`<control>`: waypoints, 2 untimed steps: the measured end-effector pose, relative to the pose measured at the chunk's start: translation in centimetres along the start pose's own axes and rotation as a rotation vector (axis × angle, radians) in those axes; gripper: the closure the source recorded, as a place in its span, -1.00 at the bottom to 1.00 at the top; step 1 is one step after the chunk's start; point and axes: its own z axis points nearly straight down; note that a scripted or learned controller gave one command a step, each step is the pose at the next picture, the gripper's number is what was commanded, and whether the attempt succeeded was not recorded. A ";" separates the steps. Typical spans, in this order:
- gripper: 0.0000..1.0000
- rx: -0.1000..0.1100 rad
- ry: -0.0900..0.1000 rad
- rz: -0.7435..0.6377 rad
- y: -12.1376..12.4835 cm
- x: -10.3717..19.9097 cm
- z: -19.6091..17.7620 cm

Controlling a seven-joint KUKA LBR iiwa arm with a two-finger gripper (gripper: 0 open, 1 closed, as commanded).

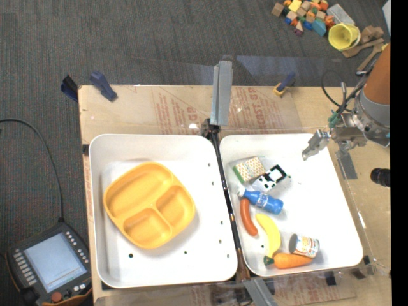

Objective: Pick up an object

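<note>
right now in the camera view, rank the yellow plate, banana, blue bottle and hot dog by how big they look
Largest to smallest:
1. yellow divided plate, by far
2. banana
3. blue bottle and hot dog look about alike in length, so I won't rank them.

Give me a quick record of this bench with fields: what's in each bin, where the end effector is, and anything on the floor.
left bin: yellow divided plate
right bin: blue bottle, banana, carrot, sausage, small can, cow toy, green-white packet
end effector: above right bin's upper right corner, nothing visibly held
floor, top right: toy blocks, yellow cup
floor, bottom left: control pendant
</note>
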 end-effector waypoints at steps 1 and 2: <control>-1.00 -0.019 -0.005 -0.031 0.7 3.3 12.9; -1.00 -0.037 -0.015 -0.238 -0.7 5.7 13.9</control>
